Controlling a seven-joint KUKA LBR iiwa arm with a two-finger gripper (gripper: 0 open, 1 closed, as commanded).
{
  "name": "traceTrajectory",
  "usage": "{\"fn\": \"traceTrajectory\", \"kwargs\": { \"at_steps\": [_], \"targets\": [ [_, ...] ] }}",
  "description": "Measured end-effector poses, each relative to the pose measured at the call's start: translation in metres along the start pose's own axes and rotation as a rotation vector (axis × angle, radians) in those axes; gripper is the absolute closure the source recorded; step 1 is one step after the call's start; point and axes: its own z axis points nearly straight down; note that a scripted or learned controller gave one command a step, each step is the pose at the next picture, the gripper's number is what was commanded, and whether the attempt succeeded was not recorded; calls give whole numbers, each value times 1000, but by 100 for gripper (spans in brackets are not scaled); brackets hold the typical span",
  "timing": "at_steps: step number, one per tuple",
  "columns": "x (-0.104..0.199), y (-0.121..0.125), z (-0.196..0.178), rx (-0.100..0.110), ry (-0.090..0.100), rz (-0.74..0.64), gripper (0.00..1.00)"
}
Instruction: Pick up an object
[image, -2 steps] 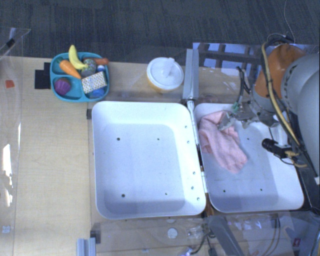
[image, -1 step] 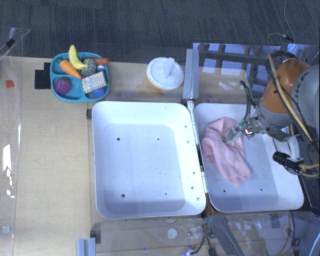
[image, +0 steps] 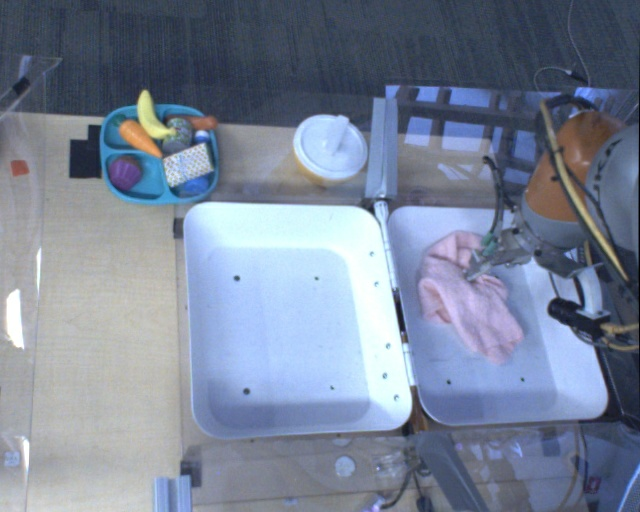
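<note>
A: Far left of the tool, what sits on the counter (image: 90, 330)?
B: A blue tray (image: 128, 186) of toy food, then a white lidded cup (image: 330, 148).
A: And nearer?
B: The left bin (image: 290, 320), well apart from it.
A: The tool (image: 484, 258) itself?
B: Down on the pink cloth (image: 468, 296) in the right bin (image: 560, 390); its grip cannot be told.

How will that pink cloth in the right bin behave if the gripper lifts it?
The pink cloth lies crumpled in folds, so it will probably hang limp and drape. It looks thin and light. The gripper sits at its upper edge, so one corner may lift first.
</note>
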Motion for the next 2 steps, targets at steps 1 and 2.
{"fn": "traceTrajectory", "kwargs": {
  "at_steps": [1, 2],
  "targets": [
    [65, 45, -84, 11, 4, -25, 100],
    [65, 44, -84, 12, 5, -25, 0]
  ]
}}
